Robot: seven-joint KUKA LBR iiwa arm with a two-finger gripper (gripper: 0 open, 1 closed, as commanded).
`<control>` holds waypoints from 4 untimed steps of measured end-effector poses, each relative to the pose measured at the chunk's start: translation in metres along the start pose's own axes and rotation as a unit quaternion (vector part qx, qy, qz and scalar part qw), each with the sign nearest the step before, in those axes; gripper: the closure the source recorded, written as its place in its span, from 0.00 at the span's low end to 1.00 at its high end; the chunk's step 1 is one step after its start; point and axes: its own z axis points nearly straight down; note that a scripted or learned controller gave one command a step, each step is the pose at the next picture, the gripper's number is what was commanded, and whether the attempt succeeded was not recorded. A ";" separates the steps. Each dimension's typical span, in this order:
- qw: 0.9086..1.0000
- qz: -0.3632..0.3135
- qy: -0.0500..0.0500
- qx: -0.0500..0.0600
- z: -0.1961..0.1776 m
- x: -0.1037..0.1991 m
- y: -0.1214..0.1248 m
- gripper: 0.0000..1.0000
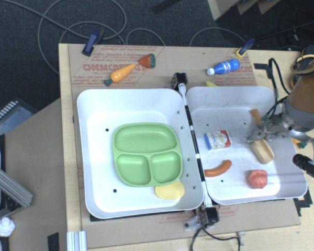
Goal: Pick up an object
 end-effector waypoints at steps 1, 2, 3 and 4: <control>1.000 0.000 0.000 0.000 -0.076 0.061 -0.016 1.00; 1.000 0.001 0.000 0.001 -0.075 0.061 -0.017 0.00; 1.000 0.000 0.001 0.003 -0.025 0.103 -0.042 0.00; 1.000 0.001 0.001 0.003 0.011 0.122 -0.072 0.00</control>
